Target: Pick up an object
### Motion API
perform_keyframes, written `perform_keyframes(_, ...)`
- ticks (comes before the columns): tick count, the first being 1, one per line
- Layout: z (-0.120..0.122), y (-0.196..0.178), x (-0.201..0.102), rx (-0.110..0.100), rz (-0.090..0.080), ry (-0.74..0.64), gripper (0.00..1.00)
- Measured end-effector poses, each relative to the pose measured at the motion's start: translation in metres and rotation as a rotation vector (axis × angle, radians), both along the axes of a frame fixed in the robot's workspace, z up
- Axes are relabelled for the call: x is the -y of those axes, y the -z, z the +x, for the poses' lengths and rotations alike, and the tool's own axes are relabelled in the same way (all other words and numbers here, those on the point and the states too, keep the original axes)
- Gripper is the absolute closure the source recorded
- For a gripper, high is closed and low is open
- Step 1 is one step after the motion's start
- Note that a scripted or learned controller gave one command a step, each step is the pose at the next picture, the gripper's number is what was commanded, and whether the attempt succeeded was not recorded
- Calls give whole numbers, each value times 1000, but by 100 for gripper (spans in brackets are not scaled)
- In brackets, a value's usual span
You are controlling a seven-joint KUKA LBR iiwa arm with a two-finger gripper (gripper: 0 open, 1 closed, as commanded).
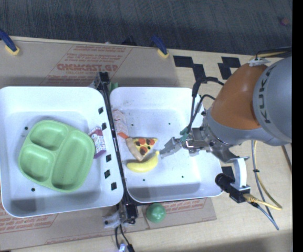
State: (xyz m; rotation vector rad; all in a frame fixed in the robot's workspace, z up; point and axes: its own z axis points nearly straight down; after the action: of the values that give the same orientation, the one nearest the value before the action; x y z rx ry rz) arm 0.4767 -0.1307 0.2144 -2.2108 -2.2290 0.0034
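A yellow banana (144,164) lies in the right bin (185,189) near its left wall. Just above it rests a toy pizza slice (141,145) with an orange piece (122,135) at its upper left. My gripper (168,146) hangs low over the right bin's middle, its fingers pointing left toward the banana and pizza slice, a short way to their right. Nothing shows between the fingers. In the left bin (9,193) sits a green divided plate (56,155), with a small purple wrapped item (98,140) beside its right edge.
A green ball (155,212) lies outside the bins on the cardboard at the front. Clips line the divider between the bins. A crumpled clear wrapper (121,118) lies in the right bin's upper left. The arm and its cables fill the right side.
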Motion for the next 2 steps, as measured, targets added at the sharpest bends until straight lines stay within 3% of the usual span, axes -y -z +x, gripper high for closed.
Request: perform_keyframes(2,0,0,0,0,0,0,0)
